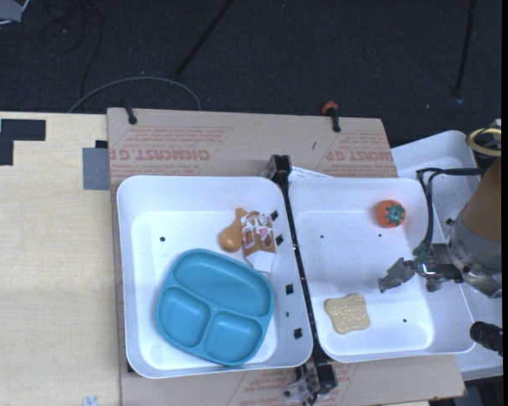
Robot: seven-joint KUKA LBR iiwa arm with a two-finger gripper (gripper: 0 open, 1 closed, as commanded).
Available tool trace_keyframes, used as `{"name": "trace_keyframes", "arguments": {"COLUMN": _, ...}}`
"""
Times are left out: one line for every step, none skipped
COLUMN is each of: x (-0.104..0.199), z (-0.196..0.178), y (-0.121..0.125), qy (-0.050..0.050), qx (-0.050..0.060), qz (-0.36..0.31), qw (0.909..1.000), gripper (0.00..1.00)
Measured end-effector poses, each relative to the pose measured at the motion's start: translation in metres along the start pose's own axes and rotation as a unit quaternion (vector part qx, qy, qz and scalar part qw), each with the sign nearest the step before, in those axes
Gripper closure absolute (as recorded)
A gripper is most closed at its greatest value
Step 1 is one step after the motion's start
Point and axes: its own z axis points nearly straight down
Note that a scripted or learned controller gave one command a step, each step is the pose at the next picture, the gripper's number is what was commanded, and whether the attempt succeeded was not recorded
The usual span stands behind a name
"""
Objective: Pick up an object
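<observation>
My gripper (395, 276) hangs over the right bin (411, 332), reaching in from the right edge at mid height. Nothing shows in its grasp. A flat beige cracker-like piece (347, 313) lies on the bin floor just below and to the left of the gripper, apart from it. An orange round fruit with a green top (389, 214) rests near the bin's far right corner, above the gripper. In the left bin (140, 227), a blue divided plate (215, 305) lies flat, with an orange-brown toy with white markings (249, 232) beyond it.
A black divider rail (292, 260) runs between the two bins. Cardboard (237, 146) lies under both bins. The arm's grey body (483, 244) and cables (440, 176) crowd the right bin's right rim.
</observation>
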Motion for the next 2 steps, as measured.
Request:
{"name": "trace_keyframes", "arguments": {"x": 0.0, "z": -0.006, "y": 0.003, "qy": -0.001, "qx": -0.006, "qz": -0.001, "qw": 1.0, "gripper": 0.0}}
{"name": "trace_keyframes", "arguments": {"x": 0.009, "z": 0.041, "y": 0.002, "qy": 0.0, "qx": -0.004, "qz": -0.002, "qw": 1.0, "gripper": 0.0}}
